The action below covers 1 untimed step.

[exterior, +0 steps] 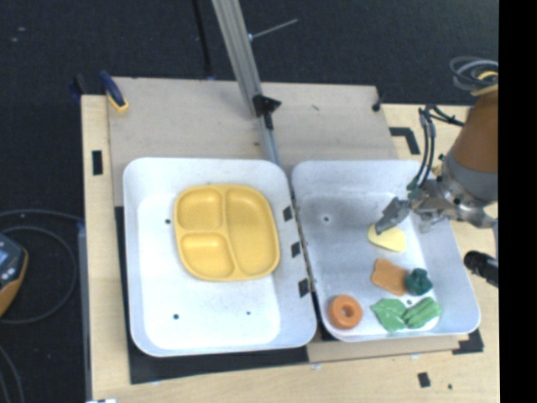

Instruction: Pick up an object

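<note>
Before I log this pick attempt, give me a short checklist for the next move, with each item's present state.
1. Gripper over the right bin: ok.
2. Target near it: ok, the yellow piece lies just below the fingertips.
3. Object held between the fingers: not ok, nothing seen between them.
4. Finger opening: cannot tell from this slant.
5. Room around the target: ok, the orange block and dark green piece lie apart from it.
6. Left bin items away from the arm: ok, the yellow divided plate sits there.
</note>
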Tool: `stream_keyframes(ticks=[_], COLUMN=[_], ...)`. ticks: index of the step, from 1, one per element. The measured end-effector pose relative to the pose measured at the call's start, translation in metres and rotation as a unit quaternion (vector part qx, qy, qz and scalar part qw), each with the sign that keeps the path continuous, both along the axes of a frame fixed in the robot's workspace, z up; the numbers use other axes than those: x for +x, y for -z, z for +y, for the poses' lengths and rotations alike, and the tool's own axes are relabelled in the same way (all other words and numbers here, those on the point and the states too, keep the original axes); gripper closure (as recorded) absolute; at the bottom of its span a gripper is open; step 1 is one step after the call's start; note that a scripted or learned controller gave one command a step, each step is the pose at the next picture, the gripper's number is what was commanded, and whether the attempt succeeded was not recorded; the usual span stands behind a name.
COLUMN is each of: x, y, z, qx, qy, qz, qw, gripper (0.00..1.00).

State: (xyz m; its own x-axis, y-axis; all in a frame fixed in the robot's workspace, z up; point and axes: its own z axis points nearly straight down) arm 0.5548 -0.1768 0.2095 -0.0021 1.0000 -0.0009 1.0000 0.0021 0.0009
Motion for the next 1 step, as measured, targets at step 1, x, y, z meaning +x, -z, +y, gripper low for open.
stream_keyframes(ticks=[1], x=[0.0020], y=[0.0616], z=[0.0045], qx=[0.0003], qy=[0.001], qz=[0.002], qw=[1.0000], gripper=[0.00])
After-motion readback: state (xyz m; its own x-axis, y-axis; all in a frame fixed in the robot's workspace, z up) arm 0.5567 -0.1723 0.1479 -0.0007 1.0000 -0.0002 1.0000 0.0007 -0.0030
